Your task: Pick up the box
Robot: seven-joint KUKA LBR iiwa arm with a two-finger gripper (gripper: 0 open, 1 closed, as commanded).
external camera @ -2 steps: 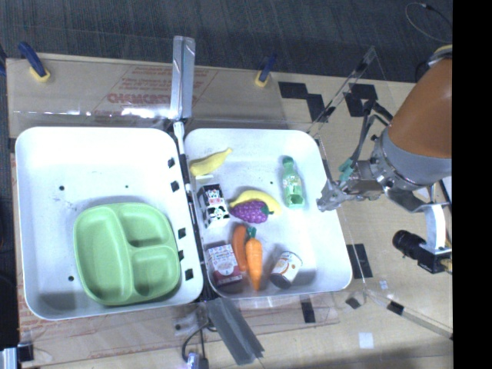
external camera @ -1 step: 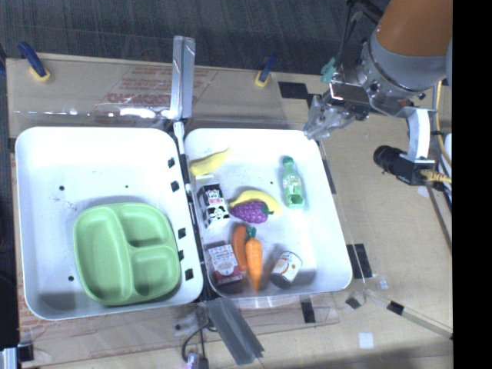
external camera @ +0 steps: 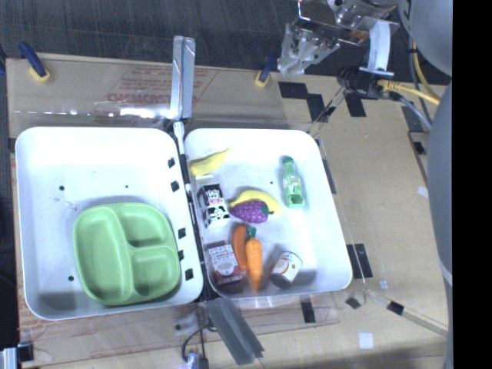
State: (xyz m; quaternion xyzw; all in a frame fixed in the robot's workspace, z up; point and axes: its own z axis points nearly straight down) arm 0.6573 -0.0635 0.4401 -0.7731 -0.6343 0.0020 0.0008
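cam: single, fixed overhead | faces: down, slanted | range: mid, covers both white bins (external camera: pixel 31 206)

Not much here can actually be read. On the tabletop (external camera: pixel 231 91), beyond the far edge of the left bin (external camera: pixel 31 206), there is faded reddish printing on the cardboard, several lines, too faint to make out. The small black-and-white carton (external camera: pixel 213 204) in the right bin (external camera: pixel 327 206) carries a printed pattern (cow-like patches), and the dark red box (external camera: pixel 223 261) has a label, neither legible.
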